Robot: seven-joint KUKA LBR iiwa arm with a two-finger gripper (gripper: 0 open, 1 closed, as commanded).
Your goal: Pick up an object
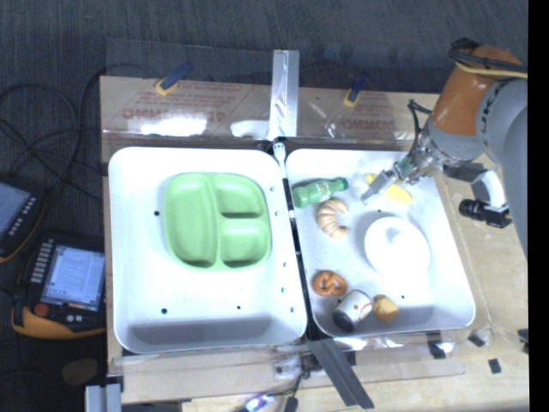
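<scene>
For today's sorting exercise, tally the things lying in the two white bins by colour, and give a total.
Green: 2, tray and bottle
Yellow: 1, small piece
White: 1, round lid
Brown or tan: 3, croissant, pretzel, small lump
Grey and white: 1, cup
Total: 8

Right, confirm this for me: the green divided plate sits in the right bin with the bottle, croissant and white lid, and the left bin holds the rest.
Not quite. The camera view shows the green divided plate in the left bin, by itself. The green bottle, croissant and white lid lie in the right bin, along with the rest of the small items.
</scene>
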